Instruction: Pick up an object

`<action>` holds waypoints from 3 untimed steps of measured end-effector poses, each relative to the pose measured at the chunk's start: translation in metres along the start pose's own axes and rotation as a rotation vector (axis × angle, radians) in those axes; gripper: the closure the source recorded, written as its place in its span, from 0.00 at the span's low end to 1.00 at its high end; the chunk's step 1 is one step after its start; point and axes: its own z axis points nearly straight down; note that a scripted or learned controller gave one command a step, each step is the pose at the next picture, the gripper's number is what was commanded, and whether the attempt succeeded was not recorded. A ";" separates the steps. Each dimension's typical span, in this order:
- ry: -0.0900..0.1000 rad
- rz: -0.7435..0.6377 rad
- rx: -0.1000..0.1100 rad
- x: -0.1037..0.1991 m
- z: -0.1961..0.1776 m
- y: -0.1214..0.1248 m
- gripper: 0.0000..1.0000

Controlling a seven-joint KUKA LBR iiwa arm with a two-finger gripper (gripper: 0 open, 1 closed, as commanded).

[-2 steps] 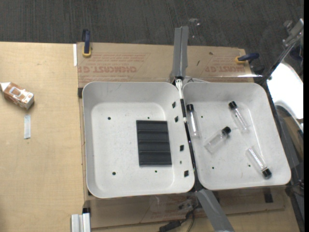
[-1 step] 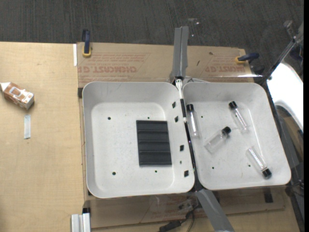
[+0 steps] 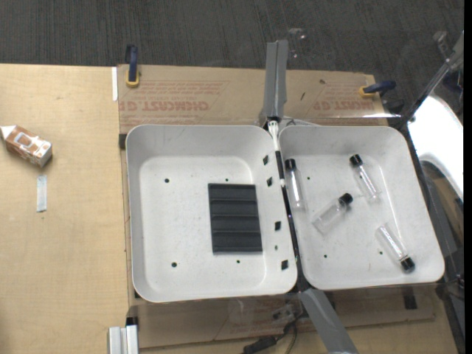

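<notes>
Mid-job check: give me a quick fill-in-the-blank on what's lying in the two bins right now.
1. The black ridged block lies in the ____ bin.
2. The right bin holds ____ clear vials with black caps.
3. One vial lies along that bin's ____ edge, beside the divider.
4. The small carton sits on the ____, outside both bins.

Missing words: left; four; left; bench

Ridged block in left bin; four vials scattered in right bin.
</notes>
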 end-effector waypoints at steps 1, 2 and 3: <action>0.000 0.011 0.000 0.000 0.000 0.000 1.00; 0.000 0.011 -0.001 0.000 0.000 0.000 0.00; -0.002 0.009 -0.001 0.000 -0.009 0.001 1.00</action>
